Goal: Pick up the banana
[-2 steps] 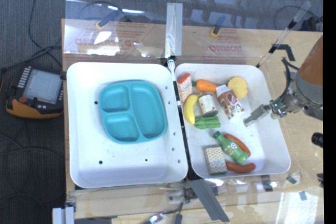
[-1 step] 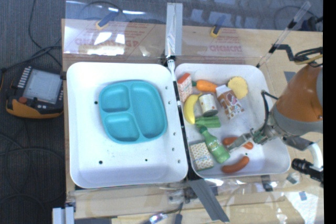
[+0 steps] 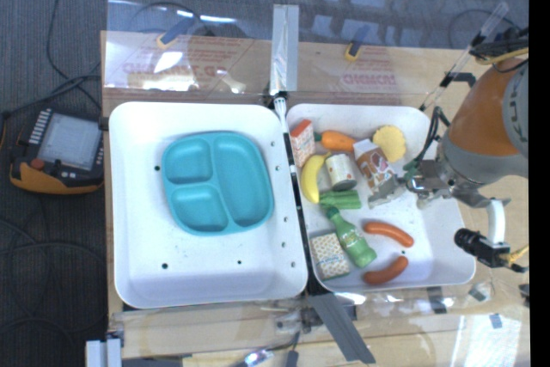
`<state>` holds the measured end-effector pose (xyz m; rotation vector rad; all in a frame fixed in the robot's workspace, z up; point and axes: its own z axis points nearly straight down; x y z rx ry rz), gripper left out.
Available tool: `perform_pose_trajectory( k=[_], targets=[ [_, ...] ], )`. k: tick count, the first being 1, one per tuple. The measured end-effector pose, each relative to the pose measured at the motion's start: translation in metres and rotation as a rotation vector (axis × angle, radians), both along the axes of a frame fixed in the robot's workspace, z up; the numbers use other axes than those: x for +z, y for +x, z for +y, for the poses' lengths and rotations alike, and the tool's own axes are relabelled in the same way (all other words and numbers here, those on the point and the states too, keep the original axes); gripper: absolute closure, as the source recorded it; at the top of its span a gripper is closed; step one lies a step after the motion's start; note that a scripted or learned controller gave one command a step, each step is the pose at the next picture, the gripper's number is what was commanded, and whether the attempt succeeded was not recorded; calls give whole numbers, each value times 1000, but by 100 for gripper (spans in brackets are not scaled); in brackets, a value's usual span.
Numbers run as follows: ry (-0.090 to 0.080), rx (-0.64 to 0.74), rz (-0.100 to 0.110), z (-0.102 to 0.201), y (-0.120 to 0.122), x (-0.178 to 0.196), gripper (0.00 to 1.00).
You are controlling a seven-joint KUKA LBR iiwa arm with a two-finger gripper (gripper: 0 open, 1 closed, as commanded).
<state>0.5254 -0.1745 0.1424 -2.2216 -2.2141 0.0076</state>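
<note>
banana: the small yellow curved plastic banana (image 3: 311, 177) sits in the right shallow white bin (image 3: 443, 266), hard against its left wall, standing roughly lengthwise. Nothing is gripping it.
neighbours: a silver can (image 3: 340, 171) touches its right side, a red-and-white carton (image 3: 301, 141) sits just above, a green pepper-like piece (image 3: 341, 200) just below. Pretty boxed in, so I'd guess only a top-down grab works.
arm: the grey arm with the orange band (image 3: 491, 129) hangs over the bin's right side, well apart from the banana.
jaws: the gripper (image 3: 411, 181) sits low near a brown snack packet (image 3: 373, 168); honestly can't tell how wide they are.
left bin: holds a teal divided plastic plate (image 3: 217, 182), probably the drop-off spot.
progress: pick not started, I reckon.
</note>
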Motion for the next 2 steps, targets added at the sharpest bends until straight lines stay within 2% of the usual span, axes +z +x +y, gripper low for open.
perform_pose_trajectory(
  k=[1,2],
  targets=[
    [-4,-288,0,-3,58,-2,0],
    [-7,-894,-3,-10,84,-13,0]
  ],
)
